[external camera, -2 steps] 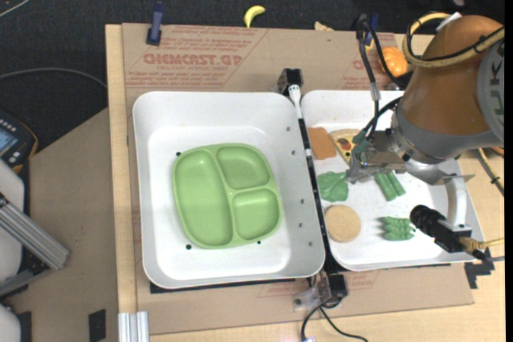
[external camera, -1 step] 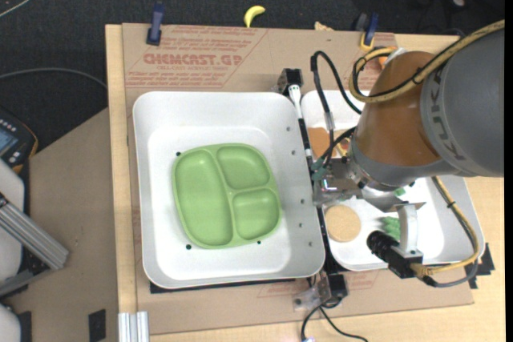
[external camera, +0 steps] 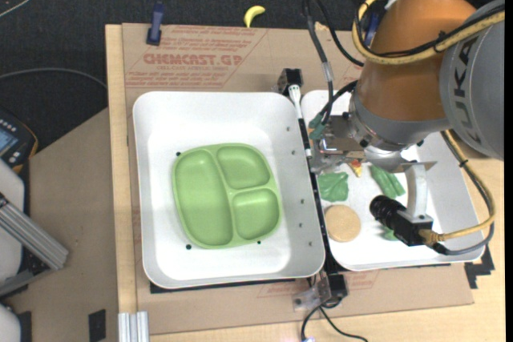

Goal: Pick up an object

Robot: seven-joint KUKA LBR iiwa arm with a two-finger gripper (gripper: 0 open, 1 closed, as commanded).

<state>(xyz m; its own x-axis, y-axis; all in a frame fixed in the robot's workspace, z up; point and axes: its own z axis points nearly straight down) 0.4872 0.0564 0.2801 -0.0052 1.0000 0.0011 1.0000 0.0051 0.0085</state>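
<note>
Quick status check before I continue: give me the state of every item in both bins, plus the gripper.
green divided plate: flat, upright, lying in the left bin, compartments bare.
tan round piece: flat in the right bin, near the divider.
green leafy piece: lying in the right bin, just above the tan round piece.
green long piece: lying in the right bin, partly under the arm.
gripper: low over the right bin, fingers hidden.

Green divided plate (external camera: 228, 195) in left bin (external camera: 152, 172), arm (external camera: 417, 52) over right bin (external camera: 457, 252)

Robotics lab: KUKA arm (external camera: 425, 52) over two white bins (external camera: 152, 172).
</note>
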